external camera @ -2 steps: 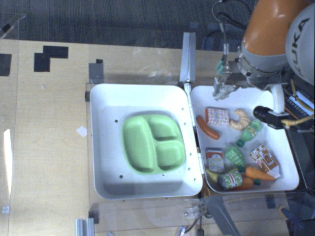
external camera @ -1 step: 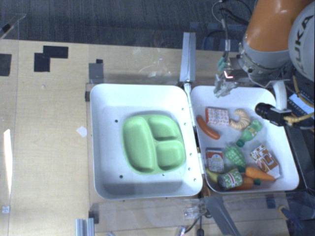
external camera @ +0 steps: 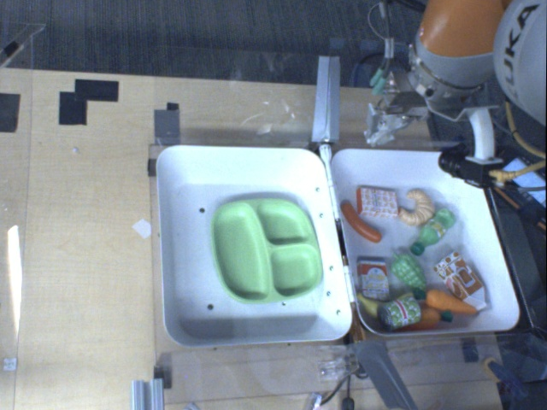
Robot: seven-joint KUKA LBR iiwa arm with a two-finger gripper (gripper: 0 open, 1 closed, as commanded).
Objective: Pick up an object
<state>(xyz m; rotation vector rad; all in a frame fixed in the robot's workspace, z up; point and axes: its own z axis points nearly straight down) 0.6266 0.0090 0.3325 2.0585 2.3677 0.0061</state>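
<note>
Gripper (external camera: 389, 122) poised beyond the right bin's (external camera: 504, 267) twelve o'clock rim, finger state impossible to tell. Sausage (external camera: 360, 221) lying at nine o'clock inside that bin, apart from neighbours. Probably light, smooth plastic, somewhat slippery; best pinched across its narrow middle.

Bright, even overhead light, soft shadows inside the left bin (external camera: 184, 229), overall slightly soft focus.

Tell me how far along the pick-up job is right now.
Nothing looks done yet. The gripper hangs above the bench behind the right bin, with nothing visible in it. The toy food, such as the sausage, croissant and carrot, lies in that bin. The green tray sits in the left bin. Left: descend, grasp, lift.
</note>
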